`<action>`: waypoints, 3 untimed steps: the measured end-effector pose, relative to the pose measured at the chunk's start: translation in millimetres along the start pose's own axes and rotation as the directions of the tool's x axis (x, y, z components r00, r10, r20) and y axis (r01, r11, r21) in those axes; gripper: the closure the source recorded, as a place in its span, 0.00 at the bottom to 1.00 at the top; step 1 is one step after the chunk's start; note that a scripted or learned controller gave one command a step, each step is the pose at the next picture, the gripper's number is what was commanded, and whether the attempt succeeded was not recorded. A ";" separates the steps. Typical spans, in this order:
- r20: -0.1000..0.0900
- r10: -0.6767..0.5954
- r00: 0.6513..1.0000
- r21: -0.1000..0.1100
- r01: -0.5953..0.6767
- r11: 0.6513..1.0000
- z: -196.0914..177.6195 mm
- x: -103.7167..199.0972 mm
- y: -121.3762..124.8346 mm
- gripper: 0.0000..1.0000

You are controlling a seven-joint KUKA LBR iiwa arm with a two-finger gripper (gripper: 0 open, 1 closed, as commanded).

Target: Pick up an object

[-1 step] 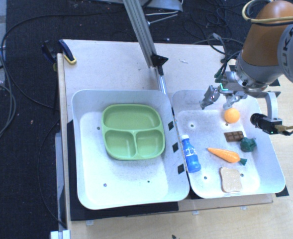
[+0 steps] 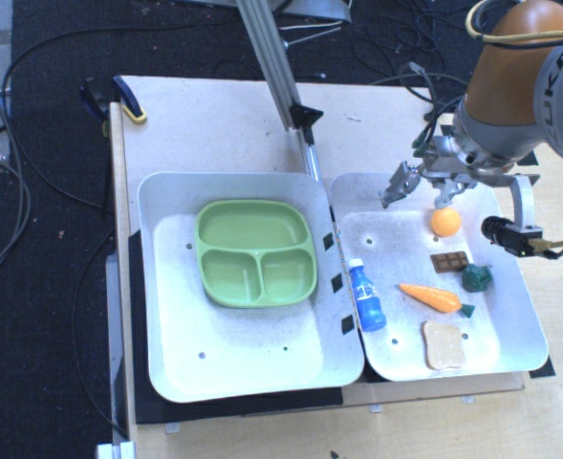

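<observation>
The bench (image 2: 214,103) carries two shallow white bins side by side. The left bin (image 2: 166,352) holds a green divided plate (image 2: 257,252), which lies near the middle of that bin, a little toward its far edge. The plate has three compartments, one long and two smaller ones.

The right bin (image 2: 520,342) holds the small things. An orange ball (image 2: 444,222) lies toward the far edge of this bin, right of its middle. A brown chocolate piece (image 2: 449,261) lies just on the near side of the ball, and a dark green broccoli piece (image 2: 477,277) is just beside it, close to the right edge of the bin. A carrot (image 2: 431,297) lies near the middle of the bin, its pointed end turned to the left edge. A slice of toast (image 2: 444,345) lies close to the near edge. A blue bottle with a white cap (image 2: 365,296) lies along the left edge of the right bin, close to the border between the two bins.

The arm (image 2: 520,65) reaches in from the right over the far right corner of the right bin. The gripper (image 2: 424,189) hangs over the far edge of this bin, just beside the orange ball and on its far side. Its two fingers stand apart and there is nothing between them, so the pincer is open and it grips no object.

A metal pole (image 2: 271,46) rises at a slant from the far side of the bench, between the two bins.
</observation>
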State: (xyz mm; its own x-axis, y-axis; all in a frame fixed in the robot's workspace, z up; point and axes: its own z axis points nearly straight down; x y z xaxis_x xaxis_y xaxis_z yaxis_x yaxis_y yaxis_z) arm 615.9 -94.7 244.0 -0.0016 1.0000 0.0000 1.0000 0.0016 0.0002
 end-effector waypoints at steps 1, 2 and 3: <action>0.001 0.002 1.000 0.004 -0.002 1.000 53.8 -2.4 9.5 0.00; 0.000 0.002 1.000 0.006 -0.002 1.000 118.3 -0.4 10.1 0.00; 0.001 0.002 1.000 0.001 -0.002 1.000 153.3 0.1 10.0 0.00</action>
State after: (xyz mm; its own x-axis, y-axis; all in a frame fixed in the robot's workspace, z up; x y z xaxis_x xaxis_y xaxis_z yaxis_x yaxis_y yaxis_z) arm 626.0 -94.5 90.6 0.0000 1.0000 -0.0012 1.0000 0.0000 -0.0010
